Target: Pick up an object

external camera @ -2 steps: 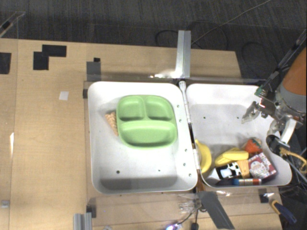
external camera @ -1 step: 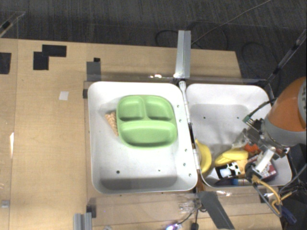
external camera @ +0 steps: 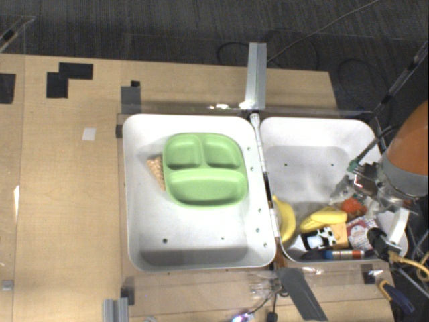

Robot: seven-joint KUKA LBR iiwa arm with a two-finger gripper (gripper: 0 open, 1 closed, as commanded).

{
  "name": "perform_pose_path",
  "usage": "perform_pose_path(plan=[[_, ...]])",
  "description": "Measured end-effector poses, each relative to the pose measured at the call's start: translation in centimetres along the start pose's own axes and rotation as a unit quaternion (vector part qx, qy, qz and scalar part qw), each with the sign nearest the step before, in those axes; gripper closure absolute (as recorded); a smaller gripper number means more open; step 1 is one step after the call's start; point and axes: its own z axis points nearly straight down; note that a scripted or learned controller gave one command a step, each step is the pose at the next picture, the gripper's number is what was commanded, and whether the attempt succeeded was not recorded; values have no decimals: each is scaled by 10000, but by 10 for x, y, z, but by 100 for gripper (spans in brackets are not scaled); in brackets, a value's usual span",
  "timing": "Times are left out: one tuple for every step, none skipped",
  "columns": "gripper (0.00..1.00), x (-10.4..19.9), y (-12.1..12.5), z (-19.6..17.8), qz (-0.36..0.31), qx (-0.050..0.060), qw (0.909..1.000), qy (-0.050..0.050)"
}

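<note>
The right bin (external camera: pixel 305 149) holds a heap of small things in its near right corner. A yellow banana (external camera: pixel 286 221) lies against the bin's left wall. Beside it are a yellow toy (external camera: pixel 323 218), a tan block with a black and white print (external camera: pixel 330 236), a dark marker (external camera: pixel 333 253) and a red and white packet (external camera: pixel 360 232). My gripper (external camera: pixel 362 192) hangs low over the right end of this heap, by a small orange piece (external camera: pixel 353 206). The grey wrist and orange band (external camera: pixel 409 149) hide much of it.
The left bin (external camera: pixel 137 206) holds a green divided plate (external camera: pixel 203 168) with a tan textured item (external camera: pixel 156 172) poking out at its left edge. A metal post (external camera: pixel 256 79) stands behind the wall between the bins. Cables trail at the right edge.
</note>
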Motion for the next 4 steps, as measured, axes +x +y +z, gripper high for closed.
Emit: perform_pose_path(plan=[[0,1,30,71,755,-58,9971,21],[0,51,64,-33,-236,-2,9997,-1],[0,19,27,38,-482,7,9988,-2],[0,24,7,71,-418,-96,9991,10]])
